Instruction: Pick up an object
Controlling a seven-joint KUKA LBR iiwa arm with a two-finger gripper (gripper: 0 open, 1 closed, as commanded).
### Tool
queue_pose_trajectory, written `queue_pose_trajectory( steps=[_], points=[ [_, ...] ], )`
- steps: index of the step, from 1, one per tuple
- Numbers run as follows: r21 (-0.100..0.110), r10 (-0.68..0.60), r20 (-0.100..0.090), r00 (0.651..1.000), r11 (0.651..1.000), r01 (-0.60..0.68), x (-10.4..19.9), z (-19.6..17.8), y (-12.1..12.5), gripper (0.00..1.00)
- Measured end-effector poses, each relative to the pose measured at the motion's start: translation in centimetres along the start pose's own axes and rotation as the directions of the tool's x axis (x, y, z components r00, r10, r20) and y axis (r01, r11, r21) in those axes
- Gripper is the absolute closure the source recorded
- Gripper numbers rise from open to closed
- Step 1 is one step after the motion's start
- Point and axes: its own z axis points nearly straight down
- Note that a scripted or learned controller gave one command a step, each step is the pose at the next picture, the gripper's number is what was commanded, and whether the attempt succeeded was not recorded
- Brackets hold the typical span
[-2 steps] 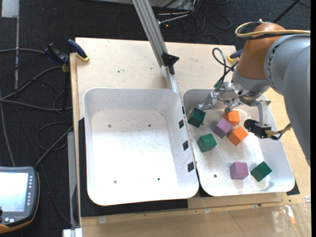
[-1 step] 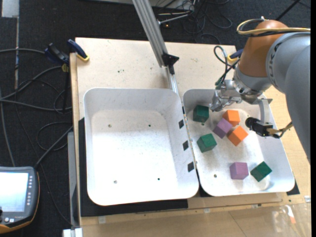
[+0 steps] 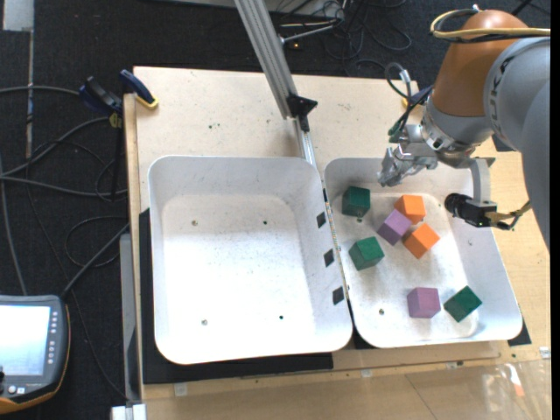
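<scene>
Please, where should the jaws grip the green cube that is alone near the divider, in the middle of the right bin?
Probably best from straight above the green cube, closing on its two opposite side faces. It lies flat with free space around it; the purple cube is close on one side, so turn the gripper to avoid it.

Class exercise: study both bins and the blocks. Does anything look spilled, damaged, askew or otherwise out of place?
Nothing stands out. All seven blocks lie inside the right bin, scattered at loose angles; an orange block and a purple block touch. The end effector hangs above the bin's far edge.
</scene>
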Motion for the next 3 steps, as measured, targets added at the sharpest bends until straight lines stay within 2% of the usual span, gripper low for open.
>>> queue_pose_trajectory(
  steps=[1,2,3],
  points=[
    [0.0,0.0,0.0,1.0,1.0,0.0,0.0,-3.6,0.2,1.0],
    [0.006,-0.005,-0.004,1.0,1.0,0.005,5.6,-4.2,-0.6,1.0],
    [0.006,-0.005,-0.003,1.0,1.0,0.005,10.8,-3.4,0.2,1.0]
  ],
)
